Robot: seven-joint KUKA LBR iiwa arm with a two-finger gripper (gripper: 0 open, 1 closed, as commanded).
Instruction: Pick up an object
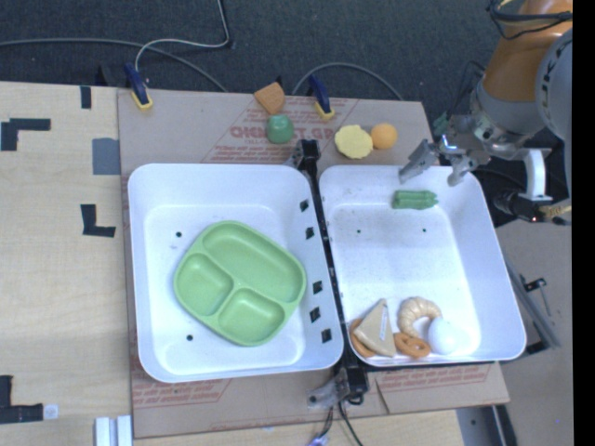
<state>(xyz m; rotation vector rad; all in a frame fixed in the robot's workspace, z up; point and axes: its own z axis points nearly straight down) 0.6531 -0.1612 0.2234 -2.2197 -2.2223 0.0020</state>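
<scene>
Two shallow white plastic bins sit side by side. The left bin (149,249) holds one glossy green plate with three compartments (240,282). The right bin (483,249) holds five pieces: one ribbed green pickle-shaped toy (414,199) at 12 o'clock, and at 6 o'clock a tan sandwich wedge (374,329), a curled croissant (417,312), an orange slice (411,345) and a smooth white egg (446,335). The metal two-finger gripper (439,161) hangs just above the pickle, jaws apart, holding nothing.
</scene>
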